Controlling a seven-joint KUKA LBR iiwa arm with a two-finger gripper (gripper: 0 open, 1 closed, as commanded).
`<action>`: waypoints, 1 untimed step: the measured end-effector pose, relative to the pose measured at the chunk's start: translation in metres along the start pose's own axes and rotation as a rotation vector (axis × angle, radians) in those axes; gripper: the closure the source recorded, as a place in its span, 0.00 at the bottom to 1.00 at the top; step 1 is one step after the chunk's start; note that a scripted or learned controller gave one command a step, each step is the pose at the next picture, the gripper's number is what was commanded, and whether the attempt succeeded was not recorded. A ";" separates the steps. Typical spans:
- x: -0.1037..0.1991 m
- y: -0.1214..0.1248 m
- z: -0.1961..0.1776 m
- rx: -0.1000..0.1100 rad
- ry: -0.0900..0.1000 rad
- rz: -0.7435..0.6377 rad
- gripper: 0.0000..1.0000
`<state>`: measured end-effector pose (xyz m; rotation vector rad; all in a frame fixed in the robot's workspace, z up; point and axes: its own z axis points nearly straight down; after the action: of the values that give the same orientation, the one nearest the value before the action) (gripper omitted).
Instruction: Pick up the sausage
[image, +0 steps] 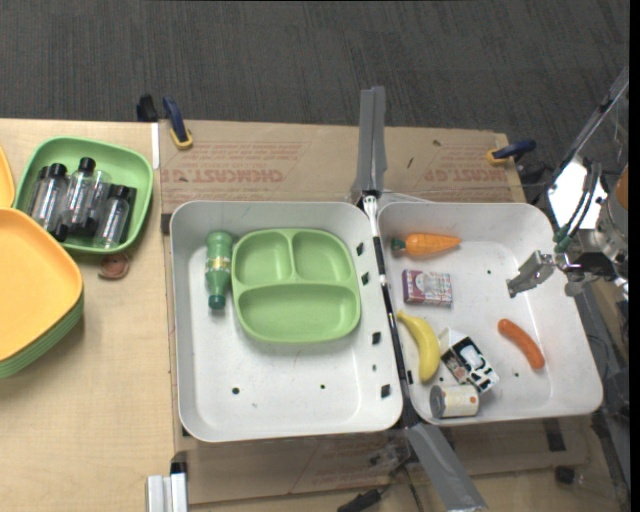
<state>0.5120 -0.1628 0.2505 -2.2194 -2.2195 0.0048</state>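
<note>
The sausage (521, 343), short and orange-red, lies at a slant on the floor of the right bin (560, 400), near its right wall. My gripper (538, 274) hangs above the right bin's right side, up and slightly right of the sausage and apart from it. Nothing shows in its grasp.
The right bin also holds a carrot (425, 244), a pink box (427, 287), a banana (420, 343), a black-and-white packet (468, 362) and a white cylinder (455, 402). In the left bin (290, 400) lie a green divided plate (296, 284) and a green bottle (217, 268).
</note>
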 end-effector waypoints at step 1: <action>-0.001 0.000 -0.008 0.002 0.000 0.001 1.00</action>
<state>0.5121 -0.1635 0.2584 -2.2197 -2.2171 0.0075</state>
